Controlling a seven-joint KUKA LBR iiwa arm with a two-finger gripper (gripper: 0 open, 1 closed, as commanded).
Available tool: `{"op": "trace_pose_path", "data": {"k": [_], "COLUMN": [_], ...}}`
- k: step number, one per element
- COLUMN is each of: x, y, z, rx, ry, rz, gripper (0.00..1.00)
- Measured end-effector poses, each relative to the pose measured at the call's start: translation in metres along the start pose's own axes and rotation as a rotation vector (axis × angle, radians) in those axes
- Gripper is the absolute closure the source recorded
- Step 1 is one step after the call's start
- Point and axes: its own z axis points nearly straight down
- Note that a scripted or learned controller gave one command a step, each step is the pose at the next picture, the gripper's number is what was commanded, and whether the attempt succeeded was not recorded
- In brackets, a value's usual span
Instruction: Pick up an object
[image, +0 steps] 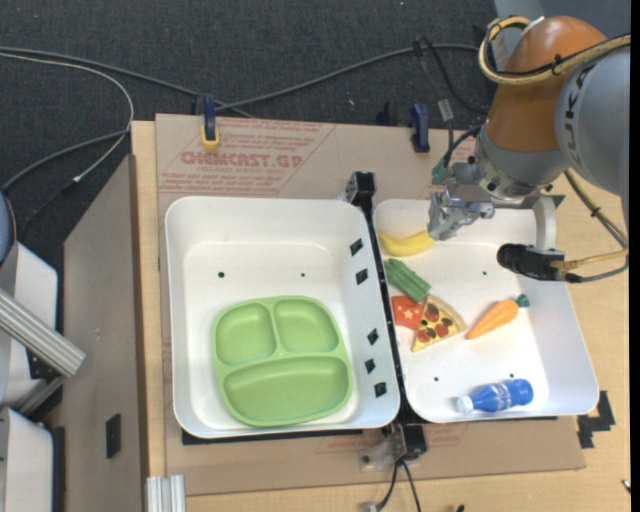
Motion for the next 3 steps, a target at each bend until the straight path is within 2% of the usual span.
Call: {"op": "trace_pose_path", "data": {"k": [1, 3], "x": [0.053, 0.142], "y": [-0.010, -0.062], "z": [-0.003, 0.010], "rx": [-0.001, 0.001], "ry": [-0.001, -0.003], "rz": [-0.001, 0.001], "gripper": [1.00, 1.00]}}
